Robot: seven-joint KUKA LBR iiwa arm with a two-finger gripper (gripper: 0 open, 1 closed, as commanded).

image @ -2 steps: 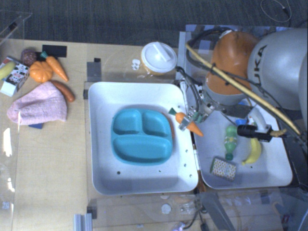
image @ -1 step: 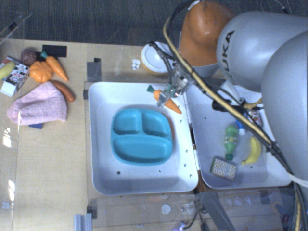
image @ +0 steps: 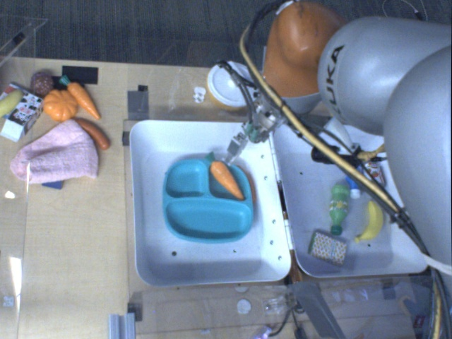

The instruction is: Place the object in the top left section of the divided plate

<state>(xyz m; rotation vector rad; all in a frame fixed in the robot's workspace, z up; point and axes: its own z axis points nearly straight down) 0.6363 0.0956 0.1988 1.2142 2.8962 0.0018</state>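
Note:
A blue divided plate (image: pixel 205 221) lies in the left white bin (image: pixel 152 260). An orange toy carrot (image: pixel 227 180) rests in the plate's upper right section, its green top pointing up-left. My gripper (image: pixel 232 149) hangs just above the carrot's green end, at the plate's far rim, reaching in from the upper right. I cannot make out whether it touches the carrot. The plate's upper left section (image: pixel 185 181) and its long lower section hold nothing.
The right bin (image: pixel 304 210) holds a green bottle (image: pixel 339 205), a banana (image: pixel 371 222) and a patterned block (image: pixel 328 246). On the bench to the left lie a pink cloth (image: pixel 56 154), a small pumpkin (image: pixel 59 105) and another carrot (image: pixel 86 99). A white round lid (image: pixel 224 88) sits behind the bins.

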